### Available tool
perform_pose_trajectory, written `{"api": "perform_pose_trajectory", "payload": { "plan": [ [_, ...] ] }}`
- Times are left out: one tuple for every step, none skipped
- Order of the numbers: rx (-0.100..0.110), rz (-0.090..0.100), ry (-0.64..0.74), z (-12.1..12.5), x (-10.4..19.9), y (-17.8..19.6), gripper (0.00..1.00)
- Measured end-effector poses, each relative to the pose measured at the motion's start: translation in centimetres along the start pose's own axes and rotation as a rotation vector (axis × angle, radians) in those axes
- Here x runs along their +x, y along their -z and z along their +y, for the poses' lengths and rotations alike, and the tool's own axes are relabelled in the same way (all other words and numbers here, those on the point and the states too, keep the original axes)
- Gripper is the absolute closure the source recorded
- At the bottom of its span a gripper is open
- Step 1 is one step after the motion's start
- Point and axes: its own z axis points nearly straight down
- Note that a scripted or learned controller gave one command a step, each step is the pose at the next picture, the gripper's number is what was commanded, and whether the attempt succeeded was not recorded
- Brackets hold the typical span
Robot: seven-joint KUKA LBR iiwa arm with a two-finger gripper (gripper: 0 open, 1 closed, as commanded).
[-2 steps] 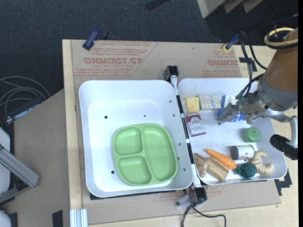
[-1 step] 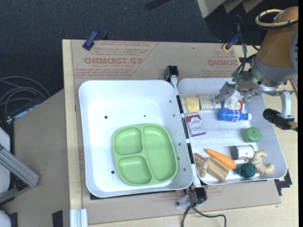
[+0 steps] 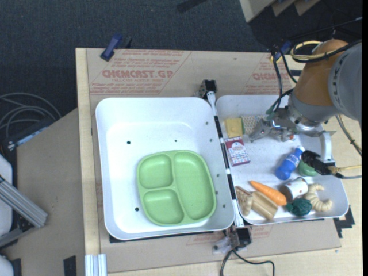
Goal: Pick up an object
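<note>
Right now I see the hand (image 3: 268, 129) low over the far part of the right bin (image 3: 253, 103), its metal fingers spread and pinching nothing, just right of a flat yellow sponge-like square (image 3: 233, 126). Near it lies a small red-and-white packet (image 3: 237, 152). Further right sits a blue plastic bottle (image 3: 288, 164); at the near end are a smooth orange carrot (image 3: 268, 192), a tan wooden piece (image 3: 259, 207) and a knobbly green lump (image 3: 299, 207). The left bin (image 3: 115, 154) holds a glossy pale-green divided plate (image 3: 175, 187) with three rounded compartments. Both bins rest on the printed cardboard-covered surface (image 3: 144, 71).
</note>
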Motion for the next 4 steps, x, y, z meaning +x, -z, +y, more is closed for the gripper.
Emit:
{"api": "perform_pose_trajectory", "payload": {
  "plan": [
    [-0.001, 0.000, 0.000, -5.4, -5.2, -0.3, 0.00],
    [-0.003, 0.000, 0.000, -11.0, -4.6, -0.4, 0.00],
    [-0.009, -0.002, 0.002, -1.6, -4.1, 14.1, 0.00],
    [-0.015, -0.005, 0.002, -1.6, -2.0, 1.1, 0.00]
  ]
}}
